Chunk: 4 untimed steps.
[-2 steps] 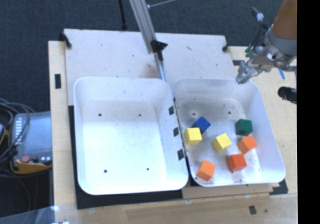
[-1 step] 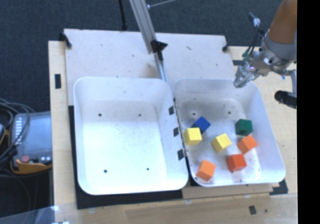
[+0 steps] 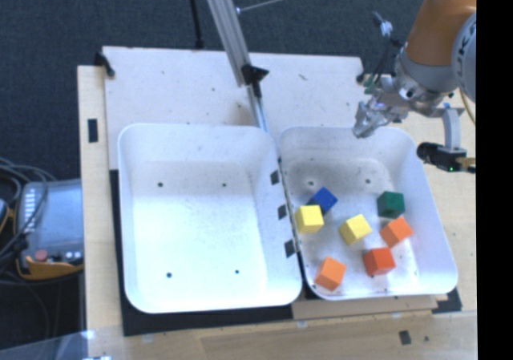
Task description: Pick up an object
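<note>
**Gripper poised over the right bin's far edge**

The grey arm with its orange band [image 3: 439, 26] reaches in from the right, and the two-finger gripper [image 3: 365, 127] hangs above the far rim of the right-hand shallow white bin [image 3: 429, 190]. Whether it is parted or closed cannot be told from this angle, and nothing shows in its grasp. Down in that bin the blocks lie scattered: a small blue cube [image 3: 324, 199] touching a yellow cube [image 3: 309, 218], a second yellow cube [image 3: 355, 228], a dark green cube [image 3: 390, 204], an orange cube [image 3: 396, 231], a red cube [image 3: 378, 261] and another orange cube [image 3: 330, 273] near the front. The left-hand white bin [image 3: 200, 214] sits alongside.
</note>
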Motion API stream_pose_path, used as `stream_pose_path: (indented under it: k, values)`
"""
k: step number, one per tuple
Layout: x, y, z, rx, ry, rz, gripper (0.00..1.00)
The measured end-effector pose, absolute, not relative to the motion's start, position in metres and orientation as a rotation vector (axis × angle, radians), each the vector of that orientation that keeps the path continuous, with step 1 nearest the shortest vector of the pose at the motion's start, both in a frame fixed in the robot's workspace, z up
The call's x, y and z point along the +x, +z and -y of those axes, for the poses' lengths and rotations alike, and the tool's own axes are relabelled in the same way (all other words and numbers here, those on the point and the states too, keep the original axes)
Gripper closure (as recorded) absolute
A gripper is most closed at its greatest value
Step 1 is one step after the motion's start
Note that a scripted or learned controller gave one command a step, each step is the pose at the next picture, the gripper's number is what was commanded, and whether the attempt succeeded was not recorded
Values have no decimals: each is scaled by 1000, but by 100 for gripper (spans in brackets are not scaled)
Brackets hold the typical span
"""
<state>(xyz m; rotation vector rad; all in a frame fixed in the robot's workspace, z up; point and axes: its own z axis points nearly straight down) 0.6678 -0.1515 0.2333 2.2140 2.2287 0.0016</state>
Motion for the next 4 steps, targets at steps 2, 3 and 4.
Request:
stream_pose_path:
  k: [2, 3, 4]
  values:
    - [673, 232, 51, 2218, -3, -2230, 100]
    - [675, 241, 6, 2213, 5, -2228, 100]
    - [673, 229, -48, 2216, -1, -2231, 100]
